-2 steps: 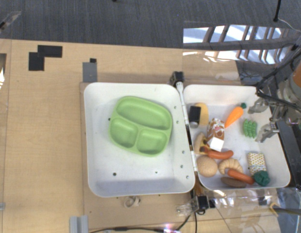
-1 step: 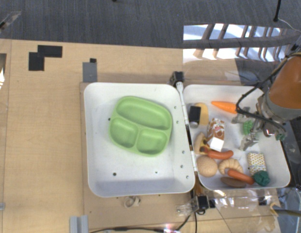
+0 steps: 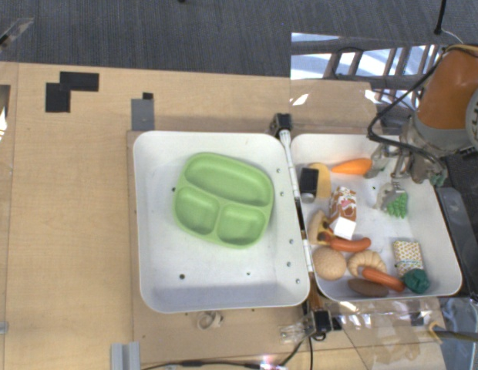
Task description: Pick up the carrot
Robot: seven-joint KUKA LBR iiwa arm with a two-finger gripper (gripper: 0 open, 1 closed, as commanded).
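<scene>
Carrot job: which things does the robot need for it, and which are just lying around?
For the job:
carrot, at the back of the right bin
gripper, just right of the carrot

Just lying about:
green divided plate in the left bin
hot dog
croissant
small broccoli piece
patterned box

The counter [image 3: 69, 230] is pale wood. Two shallow white bins sit on it side by side, touching along their inner edges: the left bin [image 3: 158, 276] and the right bin [image 3: 447, 245]. Black tape patches [image 3: 69, 91] lie on the wood near its far left edge. A small grey bracket [image 3: 143, 114] stands just behind the left bin's far corner. Cables [image 3: 301, 334] trail along the near edge.
</scene>
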